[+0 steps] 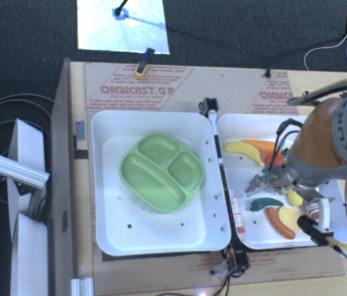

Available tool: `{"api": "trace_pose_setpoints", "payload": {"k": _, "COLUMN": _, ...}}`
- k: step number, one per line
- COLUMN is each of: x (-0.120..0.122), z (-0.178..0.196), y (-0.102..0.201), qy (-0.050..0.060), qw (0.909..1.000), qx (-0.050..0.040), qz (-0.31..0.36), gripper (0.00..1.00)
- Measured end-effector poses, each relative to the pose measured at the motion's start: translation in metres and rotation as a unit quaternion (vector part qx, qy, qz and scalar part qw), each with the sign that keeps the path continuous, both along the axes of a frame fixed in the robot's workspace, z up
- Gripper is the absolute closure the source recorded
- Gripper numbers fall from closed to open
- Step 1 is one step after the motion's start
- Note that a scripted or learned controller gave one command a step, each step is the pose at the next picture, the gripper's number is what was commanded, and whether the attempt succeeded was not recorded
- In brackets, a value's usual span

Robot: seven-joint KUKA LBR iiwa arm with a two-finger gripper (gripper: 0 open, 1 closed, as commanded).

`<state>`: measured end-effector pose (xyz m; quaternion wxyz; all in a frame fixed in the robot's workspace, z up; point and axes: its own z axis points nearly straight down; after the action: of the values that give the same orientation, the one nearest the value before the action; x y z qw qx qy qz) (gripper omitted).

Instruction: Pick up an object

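The right bin holds several toy foods: a yellow banana, an orange carrot, a dark green piece, an orange sausage and a yellow piece. My gripper hangs low over the middle of this bin, just above the dark green piece and below the banana. The wrist covers part of a red piece beside the carrot. Nothing shows as held.
The left bin carries a green divided plate near its middle. A black rail runs between the two bins. Cardboard lies under both bins, and cables trail at the far right.
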<state>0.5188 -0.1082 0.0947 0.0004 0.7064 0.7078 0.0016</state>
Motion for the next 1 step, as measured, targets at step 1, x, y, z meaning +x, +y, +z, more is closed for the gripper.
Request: {"api": "trace_pose_setpoints", "payload": {"k": 1, "x": 0.1497, "z": 0.0332, "y": -0.034, "qy": -0.008, "qw": 1.0, "qx": -0.0038, "qz": 0.003, "gripper": 0.0}}
